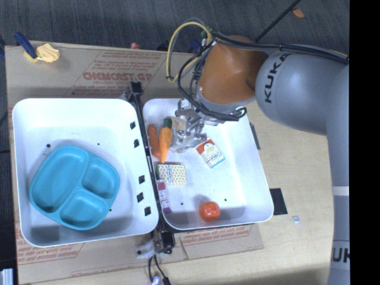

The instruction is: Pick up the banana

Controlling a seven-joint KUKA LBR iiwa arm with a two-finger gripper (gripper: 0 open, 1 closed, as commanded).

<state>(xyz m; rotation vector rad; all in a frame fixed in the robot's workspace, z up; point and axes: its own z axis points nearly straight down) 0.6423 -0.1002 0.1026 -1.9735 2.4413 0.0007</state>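
The grey arm [297, 94] reaches in from the right of the frame, its orange band [228, 73] above the right bin [252, 177]. The jaws hang low over that bin's upper left part, beside two carrots [159, 140] lying near the bin's left wall; whether they are spread or pressed together I cannot tell. No banana is plainly recognisable among the things there. A small carton [210, 153] lies just right of the jaws, a tomato [209, 211] at lower centre. The left bin [24, 117] holds a blue divided tray [74, 186].
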